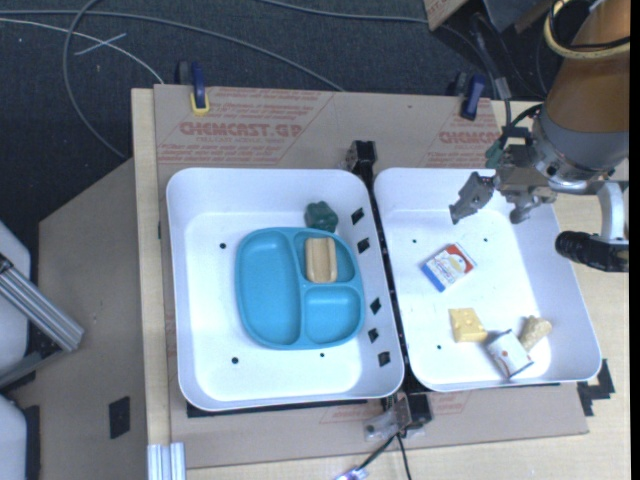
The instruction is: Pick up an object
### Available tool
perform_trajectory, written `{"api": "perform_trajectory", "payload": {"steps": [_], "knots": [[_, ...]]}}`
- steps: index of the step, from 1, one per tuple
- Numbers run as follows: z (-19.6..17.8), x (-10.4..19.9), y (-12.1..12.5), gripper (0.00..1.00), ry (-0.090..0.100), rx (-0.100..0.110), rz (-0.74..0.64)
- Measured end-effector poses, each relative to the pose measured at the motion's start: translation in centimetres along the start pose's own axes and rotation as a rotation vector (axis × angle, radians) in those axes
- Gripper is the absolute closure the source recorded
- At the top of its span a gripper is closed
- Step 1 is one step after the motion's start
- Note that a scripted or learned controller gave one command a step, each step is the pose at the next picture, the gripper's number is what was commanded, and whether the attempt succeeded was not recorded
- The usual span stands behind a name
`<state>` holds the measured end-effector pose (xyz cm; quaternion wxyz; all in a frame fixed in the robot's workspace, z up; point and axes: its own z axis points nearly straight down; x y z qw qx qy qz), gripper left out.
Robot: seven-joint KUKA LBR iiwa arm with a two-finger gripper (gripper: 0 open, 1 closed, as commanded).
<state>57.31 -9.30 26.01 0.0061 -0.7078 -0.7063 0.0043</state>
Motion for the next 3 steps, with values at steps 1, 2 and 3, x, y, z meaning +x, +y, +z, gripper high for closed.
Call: {"api": "perform_trajectory", "payload": {"steps": [1, 2, 3], "knots": [[-0.7, 0.0, 0.2, 0.0, -0.001, -0.013, -0.003], [3.5, 0.1, 0.2, 0.0, -0.001, -0.008, -0.002], [9.8, -0.2, 0.2, 0.0, -0.001, -0.007, -0.002]]}}
